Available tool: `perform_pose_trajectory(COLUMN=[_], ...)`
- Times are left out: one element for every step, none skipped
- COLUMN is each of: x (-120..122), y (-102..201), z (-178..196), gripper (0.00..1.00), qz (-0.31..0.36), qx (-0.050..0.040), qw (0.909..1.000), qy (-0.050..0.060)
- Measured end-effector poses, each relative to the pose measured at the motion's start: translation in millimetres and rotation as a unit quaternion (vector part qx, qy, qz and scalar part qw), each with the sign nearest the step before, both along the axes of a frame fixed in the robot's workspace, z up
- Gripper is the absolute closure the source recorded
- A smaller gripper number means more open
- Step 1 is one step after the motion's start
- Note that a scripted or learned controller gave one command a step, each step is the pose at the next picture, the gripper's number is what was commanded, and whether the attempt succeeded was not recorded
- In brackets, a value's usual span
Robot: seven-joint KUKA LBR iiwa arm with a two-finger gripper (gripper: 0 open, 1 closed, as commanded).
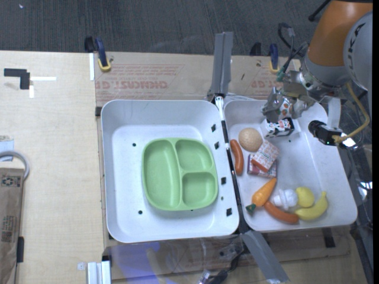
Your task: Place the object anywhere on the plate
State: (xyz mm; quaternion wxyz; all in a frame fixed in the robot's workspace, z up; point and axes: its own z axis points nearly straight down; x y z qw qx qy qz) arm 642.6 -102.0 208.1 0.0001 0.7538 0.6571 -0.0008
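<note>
Hand over right bin, grasping a small carton, long axis roughly level. Green plate in left bin. Pale wood table, dark floor.

**Bystanders on the pale wooden counter**

The pale wooden counter carries two shallow white plastic bins. The left white bin and the right white bin sit side by side, touching along a grey metal divider bar.

In the right bin lie a long reddish sausage beside a round beige egg-like ball, a red-and-white snack packet, an orange carrot, a second reddish sausage, a small white bottle-like piece and a yellow banana.

A brown paper bag rests at the counter's left edge.
</note>
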Motion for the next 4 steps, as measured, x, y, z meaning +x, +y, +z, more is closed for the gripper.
perform_pose_trajectory(x=[-3.0, -57.1, -57.0, -56.8], y=[78.7, 130.3, 130.1, 128.9], z=[-17.7, -17.2, -17.1, -9.1], gripper=[1.0, 1.0, 0.0, 1.0], qz=[-0.01, 0.011, 0.01, 0.01], qx=[0.0002, 0.0001, 0.0001, -0.0005], qw=[1.0, 0.9999, 0.9999, 0.9999], qy=[0.002, 0.001, 0.001, 0.003])
